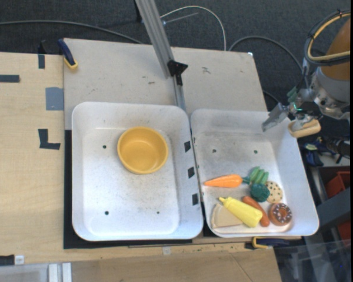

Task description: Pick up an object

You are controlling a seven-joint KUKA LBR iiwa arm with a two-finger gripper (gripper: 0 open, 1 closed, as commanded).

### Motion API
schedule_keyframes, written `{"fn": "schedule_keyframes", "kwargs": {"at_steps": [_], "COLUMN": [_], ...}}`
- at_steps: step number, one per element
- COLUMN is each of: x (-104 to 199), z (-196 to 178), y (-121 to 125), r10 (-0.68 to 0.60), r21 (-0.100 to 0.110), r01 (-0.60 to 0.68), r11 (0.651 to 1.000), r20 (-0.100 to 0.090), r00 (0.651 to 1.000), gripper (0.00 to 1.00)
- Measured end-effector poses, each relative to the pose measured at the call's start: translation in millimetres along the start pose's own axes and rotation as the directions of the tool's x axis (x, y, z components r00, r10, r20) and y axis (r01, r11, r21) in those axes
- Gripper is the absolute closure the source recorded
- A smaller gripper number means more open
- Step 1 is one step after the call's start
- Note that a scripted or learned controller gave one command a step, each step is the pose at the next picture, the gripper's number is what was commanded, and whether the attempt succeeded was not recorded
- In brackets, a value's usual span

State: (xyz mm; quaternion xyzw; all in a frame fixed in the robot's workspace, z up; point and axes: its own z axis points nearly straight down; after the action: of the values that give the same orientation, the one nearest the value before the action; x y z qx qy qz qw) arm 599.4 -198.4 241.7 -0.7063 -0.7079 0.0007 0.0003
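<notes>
Two white bins sit side by side, the gripper (277,117) hovering at the right bin's (235,140) far right corner, its grip state unclear.

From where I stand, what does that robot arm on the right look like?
The arm is a rounded grey body with a broad orange band. Below it sits a metallic wrist with small green and blue parts, ending in a grey gripper beside a tan piece. Dark cables loop behind it.
</notes>
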Motion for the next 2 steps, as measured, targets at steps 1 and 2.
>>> {"fn": "schedule_keyframes", "kwargs": {"at_steps": [1, 2], "x": [0, -2], "z": [0, 46], "y": [0, 6], "r10": [0.000, 0.000], "r21": [0.000, 0.004], "r01": [0.000, 0.000], "r11": [1.000, 1.000], "r20": [0.000, 0.000], "r00": [1.000, 1.000], "gripper": [0.00, 0.00]}}
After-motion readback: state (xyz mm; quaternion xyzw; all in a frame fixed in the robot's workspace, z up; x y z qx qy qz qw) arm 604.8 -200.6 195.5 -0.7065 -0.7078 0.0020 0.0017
